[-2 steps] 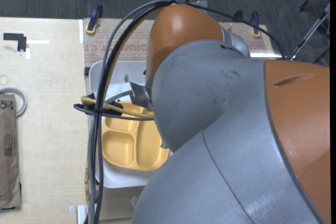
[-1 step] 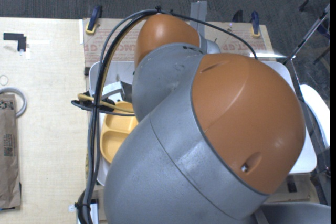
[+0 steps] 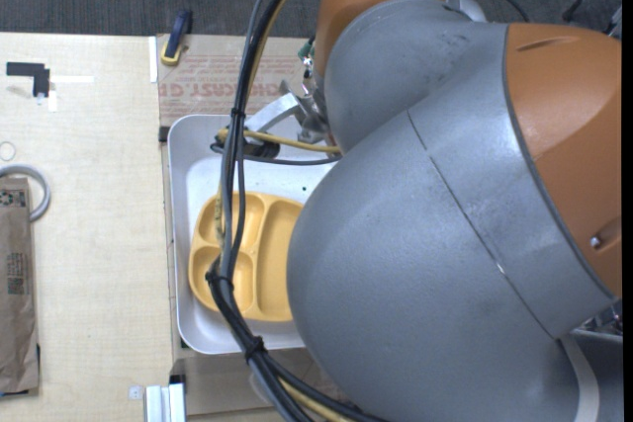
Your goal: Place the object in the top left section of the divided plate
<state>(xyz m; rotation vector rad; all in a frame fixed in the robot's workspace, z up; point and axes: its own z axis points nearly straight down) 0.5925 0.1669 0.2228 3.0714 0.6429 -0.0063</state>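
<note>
1. Gripper (image 3: 301, 107): only its mount hardware shows, over the far rim of the white bin (image 3: 182, 311). Whether it is wide, narrow or holding anything: cannot tell.
2. The arm (image 3: 445, 212), grey with orange sections, covers the right half of the bin.
3. Divided plate (image 3: 259, 262): yellow, lying flat in the bin, near its left wall. Two smaller sections sit on the plate's left side, one above the other, and a larger one lies to their right. Its right part is under the arm, so the long axis cannot be told.
4. Object to be placed: cannot tell where it is.
5. Black cables (image 3: 231, 212) hang from the arm and cross the plate's left sections.
6. Around:
   - a blue-and-yellow tool (image 3: 176, 37) on printed cardboard (image 3: 232, 74) beyond the bin;
   - a black L-shaped piece (image 3: 30, 74), a grey ring (image 3: 36, 190) and a brown paper bag (image 3: 17, 282) on the pale bench at left, well apart from the bin.
</note>
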